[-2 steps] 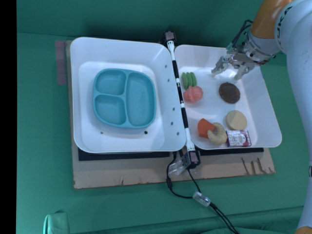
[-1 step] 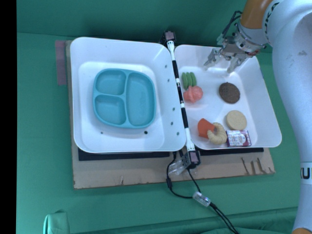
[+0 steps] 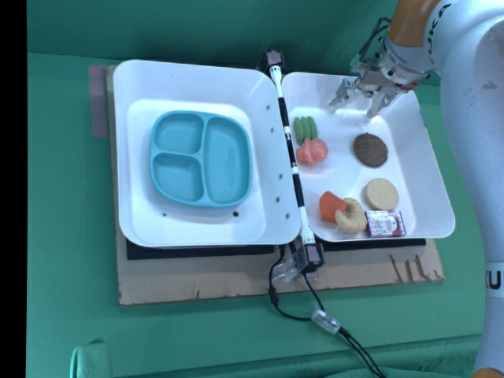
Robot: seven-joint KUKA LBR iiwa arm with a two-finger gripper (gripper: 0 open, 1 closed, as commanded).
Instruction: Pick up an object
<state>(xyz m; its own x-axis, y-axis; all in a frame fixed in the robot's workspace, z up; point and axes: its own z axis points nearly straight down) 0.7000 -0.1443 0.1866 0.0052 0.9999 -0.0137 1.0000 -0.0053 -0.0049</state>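
Pink packet (image 3: 385,224), label perhaps unreadable

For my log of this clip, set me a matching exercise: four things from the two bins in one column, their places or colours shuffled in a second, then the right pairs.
Things:
1. divided plate
2. dark brown patty
3. green pods
4. small pink packet

Places or colours:
A. near front edge of the right bin, below the tan cookie
B. light blue, in the left bin
C. beside the divider, above the red piece
D. right bin, just below the gripper

Pairs: 1-B, 2-D, 3-C, 4-A
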